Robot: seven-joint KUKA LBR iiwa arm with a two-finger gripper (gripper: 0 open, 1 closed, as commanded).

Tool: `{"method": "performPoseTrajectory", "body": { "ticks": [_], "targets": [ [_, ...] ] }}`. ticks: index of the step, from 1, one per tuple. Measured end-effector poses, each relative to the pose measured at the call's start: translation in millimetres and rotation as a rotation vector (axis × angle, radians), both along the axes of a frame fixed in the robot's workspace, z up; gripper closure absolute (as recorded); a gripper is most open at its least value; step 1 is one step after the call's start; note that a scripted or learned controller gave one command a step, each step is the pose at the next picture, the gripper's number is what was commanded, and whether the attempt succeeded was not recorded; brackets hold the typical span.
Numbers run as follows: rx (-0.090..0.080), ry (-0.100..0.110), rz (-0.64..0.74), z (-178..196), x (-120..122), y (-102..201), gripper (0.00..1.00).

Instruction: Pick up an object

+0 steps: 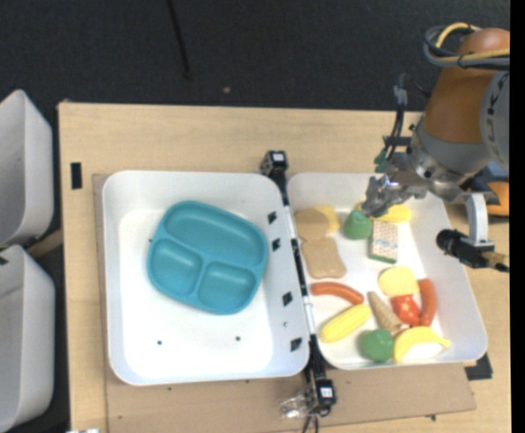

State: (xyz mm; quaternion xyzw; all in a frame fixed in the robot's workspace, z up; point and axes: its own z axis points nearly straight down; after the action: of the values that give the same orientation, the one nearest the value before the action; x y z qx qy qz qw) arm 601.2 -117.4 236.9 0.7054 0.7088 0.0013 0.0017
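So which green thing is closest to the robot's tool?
The green one at the top of the right bin, right beside the tool. The other green one sits far down at the bin's bottom edge, next to a banana.

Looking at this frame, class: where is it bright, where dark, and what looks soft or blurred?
Camera view: the white bins look brightest, nearly washed out; the floor beyond the bench is dark. The blue tray reads clearly, while the gripper and small toy foods look soft.

Even overhead light, soft shadows, slightly blurry, dark surroundings
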Motion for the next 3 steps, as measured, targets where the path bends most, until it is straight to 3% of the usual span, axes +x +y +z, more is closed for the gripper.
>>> {"method": "performPoseTrajectory", "body": {
  "ticks": [1, 2, 3],
  "targets": [
    [0.001, 0.0, 0.002, 8.0, 31.7, 41.0, 1.0],
    [-0.001, 0.001, -0.002, 9.5, 53.5, 47.8, 1.0],
    [-0.001, 0.004, -0.001, -0.8, 50.5, 48.4, 1.0]
  ]
}}
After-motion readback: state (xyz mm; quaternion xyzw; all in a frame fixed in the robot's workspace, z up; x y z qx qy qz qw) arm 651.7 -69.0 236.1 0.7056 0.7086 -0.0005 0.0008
